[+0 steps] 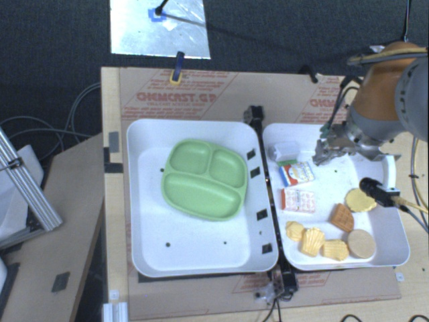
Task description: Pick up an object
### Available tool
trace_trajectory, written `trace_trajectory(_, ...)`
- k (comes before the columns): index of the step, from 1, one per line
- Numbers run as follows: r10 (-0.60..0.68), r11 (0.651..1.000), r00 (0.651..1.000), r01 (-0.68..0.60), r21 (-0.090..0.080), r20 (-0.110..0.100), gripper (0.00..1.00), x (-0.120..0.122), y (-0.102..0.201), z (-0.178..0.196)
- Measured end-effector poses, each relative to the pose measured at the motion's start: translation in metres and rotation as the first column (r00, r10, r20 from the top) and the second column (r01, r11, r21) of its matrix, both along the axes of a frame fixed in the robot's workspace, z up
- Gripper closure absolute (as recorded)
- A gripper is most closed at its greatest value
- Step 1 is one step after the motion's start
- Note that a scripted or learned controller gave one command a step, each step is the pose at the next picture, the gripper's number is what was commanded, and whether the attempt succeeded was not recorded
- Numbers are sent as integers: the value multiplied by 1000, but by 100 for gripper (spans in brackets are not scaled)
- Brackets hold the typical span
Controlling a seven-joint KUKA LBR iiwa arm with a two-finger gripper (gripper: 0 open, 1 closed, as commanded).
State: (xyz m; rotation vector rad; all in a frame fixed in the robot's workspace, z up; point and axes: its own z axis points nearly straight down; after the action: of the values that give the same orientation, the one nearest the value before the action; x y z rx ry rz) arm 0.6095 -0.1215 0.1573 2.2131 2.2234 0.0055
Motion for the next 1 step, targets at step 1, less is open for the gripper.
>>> trace_trajectory(1, -2, 1000, 1000, 2, -1, 2, 100, 3, -10, 55)
